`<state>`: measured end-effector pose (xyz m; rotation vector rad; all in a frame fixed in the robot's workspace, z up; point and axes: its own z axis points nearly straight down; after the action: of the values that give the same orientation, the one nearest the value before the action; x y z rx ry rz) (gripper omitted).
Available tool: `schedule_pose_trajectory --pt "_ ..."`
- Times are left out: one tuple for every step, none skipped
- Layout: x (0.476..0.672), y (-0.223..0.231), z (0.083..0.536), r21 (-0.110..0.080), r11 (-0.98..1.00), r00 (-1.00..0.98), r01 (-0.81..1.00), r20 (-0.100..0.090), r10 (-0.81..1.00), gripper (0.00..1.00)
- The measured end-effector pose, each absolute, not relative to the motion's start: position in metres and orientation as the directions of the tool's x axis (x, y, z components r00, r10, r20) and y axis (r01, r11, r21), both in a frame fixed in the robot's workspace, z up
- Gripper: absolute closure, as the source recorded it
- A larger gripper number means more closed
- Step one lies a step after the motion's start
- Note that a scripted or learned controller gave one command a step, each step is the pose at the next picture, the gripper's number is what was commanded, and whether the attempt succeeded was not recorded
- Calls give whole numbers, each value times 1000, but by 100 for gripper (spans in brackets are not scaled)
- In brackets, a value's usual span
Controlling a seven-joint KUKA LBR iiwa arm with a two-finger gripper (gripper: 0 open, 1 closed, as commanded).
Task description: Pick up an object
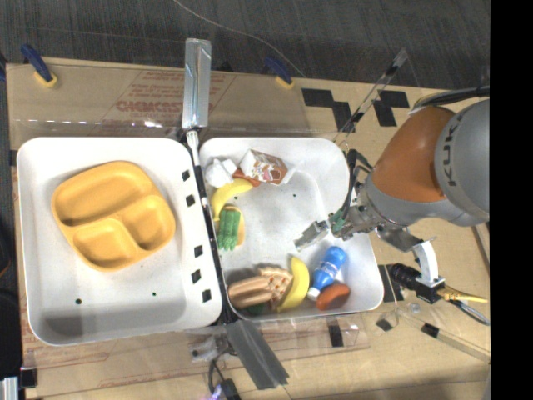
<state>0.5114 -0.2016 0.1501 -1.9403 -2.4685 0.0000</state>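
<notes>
The gripper is hanging low inside the right bin, just above and left of the blue bottle, and whether it is open or shut cannot be told. The bottle is lying near the bin's front right corner, beside a banana, while a yellow tray is sitting in the left bin.

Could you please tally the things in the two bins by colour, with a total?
Yellow: 3, the tray and two bananas
Blue: 1, the bottle
Green: 1, the corn
Tan: 1, the hot dog
Red: 1, a toy
White: 1, a wrapper
Red and white: 1, a packet
Total: 9
</notes>
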Motion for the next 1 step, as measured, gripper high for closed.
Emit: schedule_pose_trajectory --pt "511 -202 150 -2 235 -235 972 1 972 0"
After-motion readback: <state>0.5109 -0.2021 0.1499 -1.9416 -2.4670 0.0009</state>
